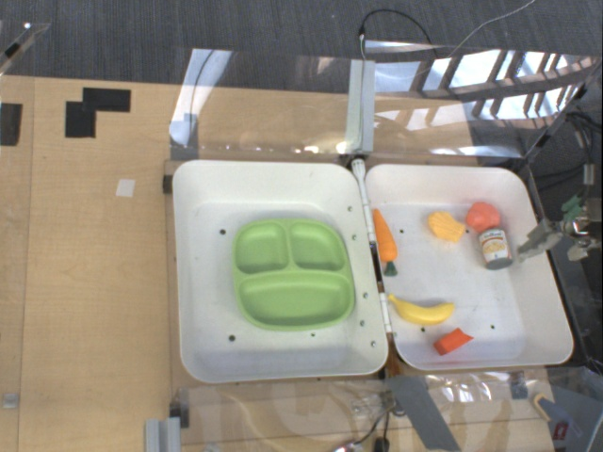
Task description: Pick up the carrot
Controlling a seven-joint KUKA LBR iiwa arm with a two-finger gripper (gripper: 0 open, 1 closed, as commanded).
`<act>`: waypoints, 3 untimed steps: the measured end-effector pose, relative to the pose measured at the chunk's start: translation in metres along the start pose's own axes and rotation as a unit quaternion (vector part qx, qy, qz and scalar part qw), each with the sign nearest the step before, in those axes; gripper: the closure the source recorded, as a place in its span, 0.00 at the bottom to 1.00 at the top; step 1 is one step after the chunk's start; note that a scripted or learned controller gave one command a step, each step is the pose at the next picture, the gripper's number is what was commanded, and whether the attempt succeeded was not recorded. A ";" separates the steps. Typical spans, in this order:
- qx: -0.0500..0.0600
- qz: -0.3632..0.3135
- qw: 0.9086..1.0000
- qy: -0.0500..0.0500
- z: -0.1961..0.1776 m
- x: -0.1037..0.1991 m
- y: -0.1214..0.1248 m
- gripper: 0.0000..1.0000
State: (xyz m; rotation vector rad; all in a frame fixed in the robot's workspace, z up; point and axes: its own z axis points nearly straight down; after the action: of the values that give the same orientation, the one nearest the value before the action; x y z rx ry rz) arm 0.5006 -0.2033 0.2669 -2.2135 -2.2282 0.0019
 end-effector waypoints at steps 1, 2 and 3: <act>0.001 -0.077 0.997 0.001 0.111 0.055 0.065 0.00; -0.001 -0.129 0.992 0.001 0.134 0.037 0.066 0.00; -0.006 -0.115 0.993 -0.002 0.179 0.051 0.123 0.00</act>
State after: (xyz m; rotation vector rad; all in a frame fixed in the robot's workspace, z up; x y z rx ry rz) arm 0.6232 -0.1520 0.0882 -1.9503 -2.4755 -0.0082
